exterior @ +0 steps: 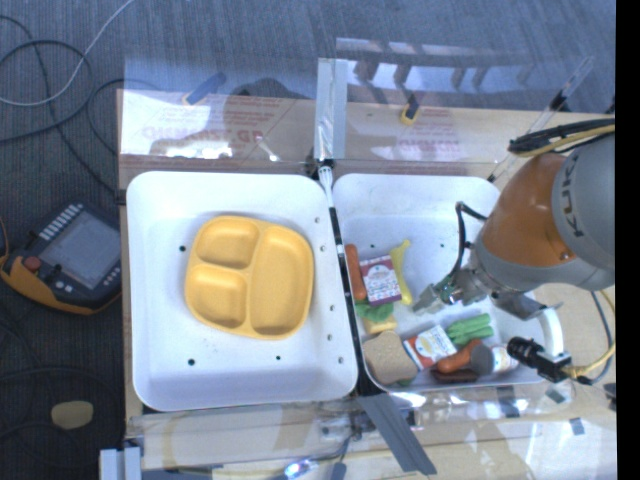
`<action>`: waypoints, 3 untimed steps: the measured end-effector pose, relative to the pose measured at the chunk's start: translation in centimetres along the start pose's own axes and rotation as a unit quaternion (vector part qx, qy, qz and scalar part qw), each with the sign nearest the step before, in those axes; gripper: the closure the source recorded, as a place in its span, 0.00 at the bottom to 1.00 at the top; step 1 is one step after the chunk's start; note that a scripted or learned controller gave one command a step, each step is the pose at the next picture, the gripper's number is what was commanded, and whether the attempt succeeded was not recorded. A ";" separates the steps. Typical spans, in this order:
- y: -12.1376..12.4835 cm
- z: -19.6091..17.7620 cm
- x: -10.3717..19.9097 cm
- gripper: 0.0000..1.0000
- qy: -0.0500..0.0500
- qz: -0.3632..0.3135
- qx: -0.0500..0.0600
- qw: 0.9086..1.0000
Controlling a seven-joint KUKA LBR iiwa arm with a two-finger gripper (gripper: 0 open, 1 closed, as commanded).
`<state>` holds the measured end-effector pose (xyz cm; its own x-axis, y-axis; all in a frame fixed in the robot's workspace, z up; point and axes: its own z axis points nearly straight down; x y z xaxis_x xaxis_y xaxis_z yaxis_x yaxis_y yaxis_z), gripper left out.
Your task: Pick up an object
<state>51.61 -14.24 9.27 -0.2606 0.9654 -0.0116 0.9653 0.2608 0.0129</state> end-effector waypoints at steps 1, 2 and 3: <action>0.1 0.1 0.2 0.00 0.001 -0.001 0.000 1.000; -1.1 0.1 1.4 0.00 -0.002 0.005 -0.003 1.000; 5.8 0.2 0.4 0.00 0.001 0.047 0.000 0.999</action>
